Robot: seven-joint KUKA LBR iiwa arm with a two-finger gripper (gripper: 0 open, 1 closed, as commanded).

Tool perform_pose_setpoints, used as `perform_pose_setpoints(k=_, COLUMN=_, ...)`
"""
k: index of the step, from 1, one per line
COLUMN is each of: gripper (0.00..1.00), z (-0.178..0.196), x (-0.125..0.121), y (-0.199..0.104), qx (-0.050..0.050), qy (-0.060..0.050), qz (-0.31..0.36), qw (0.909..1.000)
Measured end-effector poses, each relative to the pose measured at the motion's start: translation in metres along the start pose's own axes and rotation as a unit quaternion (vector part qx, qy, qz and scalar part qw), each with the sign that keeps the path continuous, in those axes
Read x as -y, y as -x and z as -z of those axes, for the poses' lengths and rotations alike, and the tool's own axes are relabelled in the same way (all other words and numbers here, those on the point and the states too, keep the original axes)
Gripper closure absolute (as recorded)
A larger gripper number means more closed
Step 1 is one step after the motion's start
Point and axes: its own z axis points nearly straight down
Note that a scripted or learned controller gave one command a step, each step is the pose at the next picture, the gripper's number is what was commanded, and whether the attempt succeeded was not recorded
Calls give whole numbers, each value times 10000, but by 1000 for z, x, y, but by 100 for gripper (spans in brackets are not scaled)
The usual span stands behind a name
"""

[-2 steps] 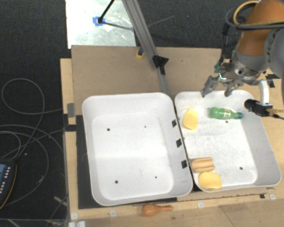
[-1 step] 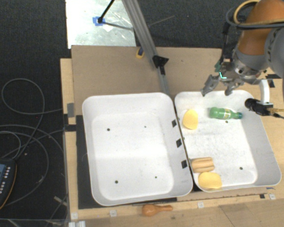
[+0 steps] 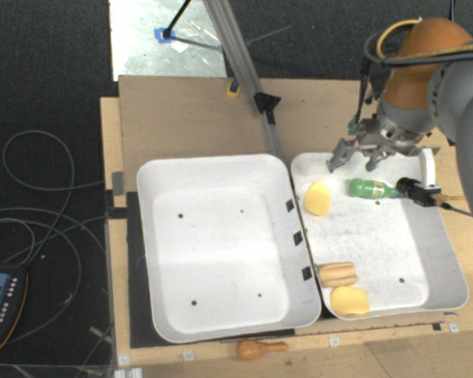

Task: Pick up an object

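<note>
The tool is held spread apart with nothing between its fingers, and the green bottle lies just below it in the right bin. If the tool is lowered off-centre, the round bottle could be pushed aside and roll away.

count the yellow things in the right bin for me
2: one yellow piece at the right bin's upper left, and another at its lower left corner, just below a tan hot-dog bun. None appears hidden.

Both bins look like smooth white plastic with a slight sheen — the bench beneath is matt brown board. The green bottle looks glossy plastic; the floor reads as dark, rough carpet.
</note>
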Motion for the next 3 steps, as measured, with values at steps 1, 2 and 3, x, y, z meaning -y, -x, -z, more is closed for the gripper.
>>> perform_pose_setpoints(k=1, gripper=0, z=-62, x=2, y=-2, qx=-1, qy=-3, qz=0, qw=10000)
perform_pose_setpoints(k=2, gripper=0, z=-78, x=1, y=-2, qx=2, qy=11, qz=7, qw=10000)
perform_pose_setpoints(k=3, gripper=100, z=-65, x=0, y=-2, qx=5, qy=34, qz=20, qw=10000)
